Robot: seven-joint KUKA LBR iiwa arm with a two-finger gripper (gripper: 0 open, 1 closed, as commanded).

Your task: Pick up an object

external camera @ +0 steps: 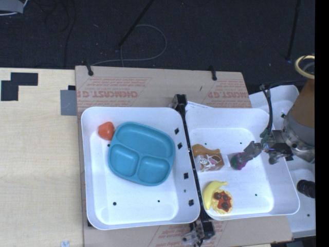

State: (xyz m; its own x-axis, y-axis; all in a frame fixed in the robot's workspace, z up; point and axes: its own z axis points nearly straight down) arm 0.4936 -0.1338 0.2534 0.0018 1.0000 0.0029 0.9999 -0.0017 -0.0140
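1. An orange ball (106, 130) and a blue divided plate (141, 153) are seen in the left bin (97, 210)
2. A brown packet (207, 158) and a yellow toy (218, 197) are found in the right bin (257, 210)
3. The gripper (240, 160) is lowered beside the packet, at a small purple-green object (236, 162); whether it is clamped cannot be told

Two white bins sit side by side, left bin (97, 199) and right bin (257, 122), on printed cardboard (154, 89) over the pale worktop (36, 163).
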